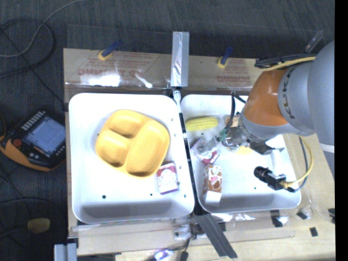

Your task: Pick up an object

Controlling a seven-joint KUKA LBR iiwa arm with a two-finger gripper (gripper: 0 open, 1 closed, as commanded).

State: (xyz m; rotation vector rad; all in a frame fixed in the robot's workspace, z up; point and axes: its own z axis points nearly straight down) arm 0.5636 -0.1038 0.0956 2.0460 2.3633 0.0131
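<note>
Gripper (235, 136) low in right bin (288, 200); fingers hidden, can't tell if open or holding. Wrapper (205, 148) just at its 8 o'clock, corn (201, 124) at 10, carton (213, 181) at 7. Best to go straight down on one thing, squeeze, lift slowly.

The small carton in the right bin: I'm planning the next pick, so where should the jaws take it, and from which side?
Probably across the narrow middle of the small carton, coming straight down from above. It lies flat on the floor of the right bin, long axis pointing toward the front wall, so its two long sides look like the easiest faces to close on. The front end sits close to that wall.
</note>
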